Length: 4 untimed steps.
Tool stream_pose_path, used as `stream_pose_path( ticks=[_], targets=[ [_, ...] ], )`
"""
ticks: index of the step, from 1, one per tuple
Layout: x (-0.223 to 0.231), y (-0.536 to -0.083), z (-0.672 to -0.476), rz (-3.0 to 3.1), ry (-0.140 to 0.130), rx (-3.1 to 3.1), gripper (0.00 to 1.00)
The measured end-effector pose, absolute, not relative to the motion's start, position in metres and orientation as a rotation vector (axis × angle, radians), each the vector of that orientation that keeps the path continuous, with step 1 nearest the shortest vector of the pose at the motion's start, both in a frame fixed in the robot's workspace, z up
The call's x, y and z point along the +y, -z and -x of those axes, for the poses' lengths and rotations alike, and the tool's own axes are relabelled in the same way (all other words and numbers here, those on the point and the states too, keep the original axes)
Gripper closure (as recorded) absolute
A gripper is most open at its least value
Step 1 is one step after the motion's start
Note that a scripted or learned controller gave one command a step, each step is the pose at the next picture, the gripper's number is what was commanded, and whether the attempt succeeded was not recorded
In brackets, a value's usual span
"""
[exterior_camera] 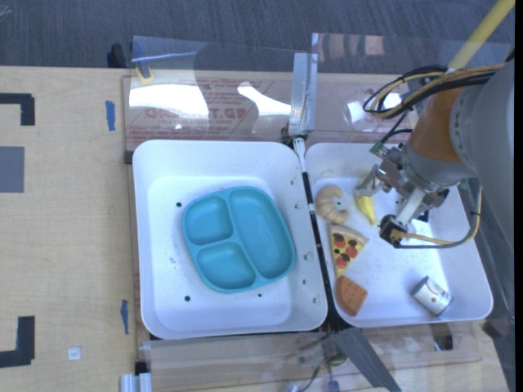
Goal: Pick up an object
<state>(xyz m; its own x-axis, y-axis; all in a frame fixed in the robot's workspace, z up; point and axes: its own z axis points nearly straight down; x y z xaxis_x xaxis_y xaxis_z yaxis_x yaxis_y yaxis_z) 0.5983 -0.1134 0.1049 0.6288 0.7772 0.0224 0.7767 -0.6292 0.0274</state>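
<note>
The right bin (pixel 458 276) holds a tan croissant (pixel 331 203), a yellow banana-like piece (pixel 366 208), a pizza slice (pixel 345 247), a brown waffle piece (pixel 351 296) and a small white can (pixel 430 294) lying on its side. My gripper (pixel 372 184) hangs low over the bin's far left part, just above the yellow piece and right of the croissant. Nothing is visibly held in it.
The left bin (pixel 155 178) carries a blue divided plate (pixel 237 237). A metal divider (pixel 310 211) runs between the two bins. Clear plastic walls (pixel 212 96) stand behind them. Black and yellow cables (pixel 409 88) loop off the arm's wrist.
</note>
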Motion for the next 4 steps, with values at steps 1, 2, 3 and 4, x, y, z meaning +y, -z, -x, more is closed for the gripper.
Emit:
stream_pose_path(
  ticks=[1,2,3,4],
  targets=[
    [-0.095,-0.087,-0.562,-3.076,-0.003,0.648,0.0],
    [-0.094,-0.098,-0.563,-3.075,-0.005,0.654,1.0],
    [-0.091,-0.185,-0.509,-3.121,-0.001,0.37,1.0],
    [-0.068,-0.238,-0.532,-3.088,-0.001,0.584,1.0]
  ],
)
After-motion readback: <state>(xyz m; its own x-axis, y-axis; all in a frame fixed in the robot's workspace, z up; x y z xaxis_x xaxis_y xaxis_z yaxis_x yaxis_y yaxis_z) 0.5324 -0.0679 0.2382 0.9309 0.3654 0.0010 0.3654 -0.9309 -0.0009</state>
